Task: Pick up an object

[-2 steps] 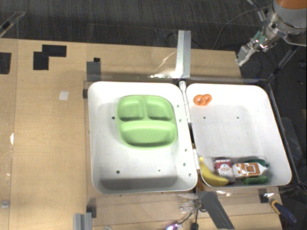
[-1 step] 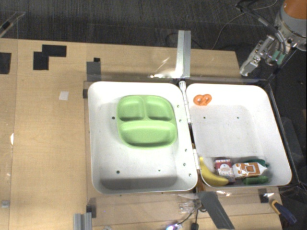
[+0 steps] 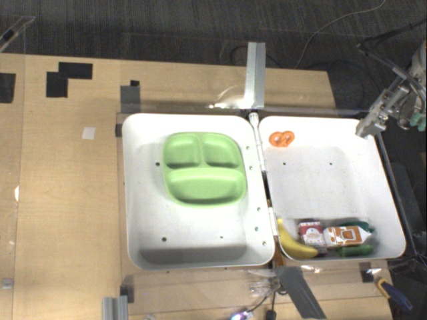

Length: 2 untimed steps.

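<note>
While the gripper hangs at the right bin's far right corner, finger state indeterminable, nothing is lifted: yellow banana and small packets lie along its near wall.

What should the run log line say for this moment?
hand: at right bin's far right corner | holding: nothing seen | right bin: pretzel, banana, cartons | left bin: green divided plate
</note>
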Available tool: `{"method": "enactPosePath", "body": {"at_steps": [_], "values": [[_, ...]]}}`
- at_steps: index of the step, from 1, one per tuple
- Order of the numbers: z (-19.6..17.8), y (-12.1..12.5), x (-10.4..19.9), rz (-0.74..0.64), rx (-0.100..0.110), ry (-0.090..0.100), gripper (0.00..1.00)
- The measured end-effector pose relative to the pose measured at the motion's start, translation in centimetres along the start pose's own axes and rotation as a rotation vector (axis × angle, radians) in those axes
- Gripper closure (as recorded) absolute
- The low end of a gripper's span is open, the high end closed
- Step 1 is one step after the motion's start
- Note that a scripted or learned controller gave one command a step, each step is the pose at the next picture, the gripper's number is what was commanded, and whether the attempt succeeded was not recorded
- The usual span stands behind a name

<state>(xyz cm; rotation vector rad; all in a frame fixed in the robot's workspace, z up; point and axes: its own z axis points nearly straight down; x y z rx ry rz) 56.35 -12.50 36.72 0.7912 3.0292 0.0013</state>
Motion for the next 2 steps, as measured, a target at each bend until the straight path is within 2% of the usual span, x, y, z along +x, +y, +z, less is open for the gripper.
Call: {"method": "enactPosePath", "body": {"at_steps": [1,2], "values": [[-7.1,-2.9,-5.4,0.011,0.0,-0.003,1.0],[-6.8,-2.9,-11.1,0.378,0.002,0.0,1.0]]}}
